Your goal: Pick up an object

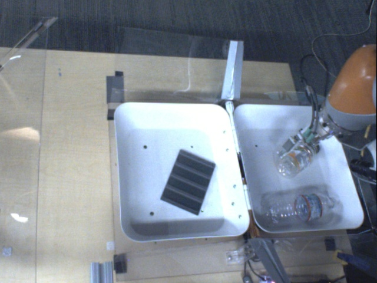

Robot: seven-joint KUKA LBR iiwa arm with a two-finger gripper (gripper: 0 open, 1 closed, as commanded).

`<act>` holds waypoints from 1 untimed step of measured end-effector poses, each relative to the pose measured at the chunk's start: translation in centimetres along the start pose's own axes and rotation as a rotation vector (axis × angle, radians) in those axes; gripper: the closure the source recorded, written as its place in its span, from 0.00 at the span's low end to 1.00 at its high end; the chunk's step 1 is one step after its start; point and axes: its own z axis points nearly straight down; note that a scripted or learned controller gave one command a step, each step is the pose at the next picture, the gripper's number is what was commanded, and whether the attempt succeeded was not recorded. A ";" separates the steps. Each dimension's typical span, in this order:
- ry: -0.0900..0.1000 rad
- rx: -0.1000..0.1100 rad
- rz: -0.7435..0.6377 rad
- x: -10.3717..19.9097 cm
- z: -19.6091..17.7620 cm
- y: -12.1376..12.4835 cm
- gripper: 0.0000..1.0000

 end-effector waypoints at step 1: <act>-0.030 -0.029 -0.053 -1.8 2.2 1.7 0.00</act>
